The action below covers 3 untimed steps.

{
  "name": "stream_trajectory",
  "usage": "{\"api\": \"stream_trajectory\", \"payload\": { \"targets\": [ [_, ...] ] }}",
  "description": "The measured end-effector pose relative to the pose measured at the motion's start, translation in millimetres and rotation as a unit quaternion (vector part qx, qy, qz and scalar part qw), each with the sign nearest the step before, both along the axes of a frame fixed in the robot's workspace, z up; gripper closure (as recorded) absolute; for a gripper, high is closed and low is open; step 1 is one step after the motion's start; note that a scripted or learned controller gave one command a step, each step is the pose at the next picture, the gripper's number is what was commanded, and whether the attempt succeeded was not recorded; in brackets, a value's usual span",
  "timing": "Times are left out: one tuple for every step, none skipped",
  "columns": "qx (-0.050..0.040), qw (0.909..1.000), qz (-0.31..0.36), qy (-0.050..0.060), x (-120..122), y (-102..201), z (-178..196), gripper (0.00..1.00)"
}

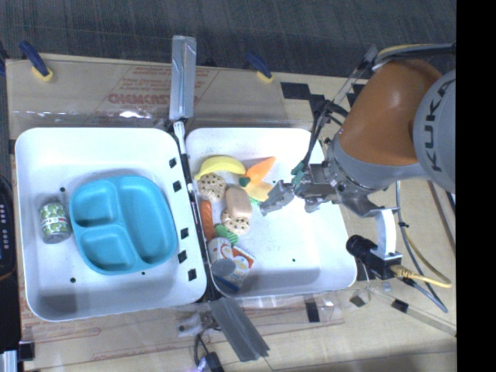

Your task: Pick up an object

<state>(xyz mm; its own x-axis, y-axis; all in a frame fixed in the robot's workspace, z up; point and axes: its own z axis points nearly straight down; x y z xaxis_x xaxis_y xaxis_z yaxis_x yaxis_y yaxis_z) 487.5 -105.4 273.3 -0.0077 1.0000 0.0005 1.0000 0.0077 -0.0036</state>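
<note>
The arm [395,122] comes in from the right, its orange band bulging over the right bin [310,262]. Down at its tip the gripper [273,200] hangs low over that bin, just right of a heap of toys packed against the bin's left wall. I cannot tell from here whether the jaws are released or clenched; the metal tip is small and blurred, and nothing shows plainly between the fingers.

The heap holds a banana [222,165] at the far end, with a carrot [260,167] lying aslant just right of it, its thick end toward the gripper. A cookie [211,185] sits just near of the banana. A pale bread roll [237,202] lies in the middle of the pile, close to the gripper's left. A thin orange-red sausage [206,217] runs along the bin's left wall. At the near end are a small printed packet [227,251] and a grey cup [223,268] touching it. The right half of this bin's floor is bare white.

In the left bin [39,285] a blue tray [122,223] with three compartments lies in the middle. A small green can [54,221] lies on its side just left of the tray, near the bin's left wall.
</note>
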Motion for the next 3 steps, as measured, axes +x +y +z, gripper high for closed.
{"api": "stream_trajectory", "payload": {
  "targets": [
    [0.0004, 0.9999, -0.015, 0.006, 54.4, -82.4, -109.7, 0.00],
    [0.0010, 0.9999, 0.016, 0.002, 124.7, -63.7, -180.3, 0.00],
    [0.0000, 0.9999, 0.017, 0.000, 126.5, -64.9, -166.9, 1.00]
  ]
}}
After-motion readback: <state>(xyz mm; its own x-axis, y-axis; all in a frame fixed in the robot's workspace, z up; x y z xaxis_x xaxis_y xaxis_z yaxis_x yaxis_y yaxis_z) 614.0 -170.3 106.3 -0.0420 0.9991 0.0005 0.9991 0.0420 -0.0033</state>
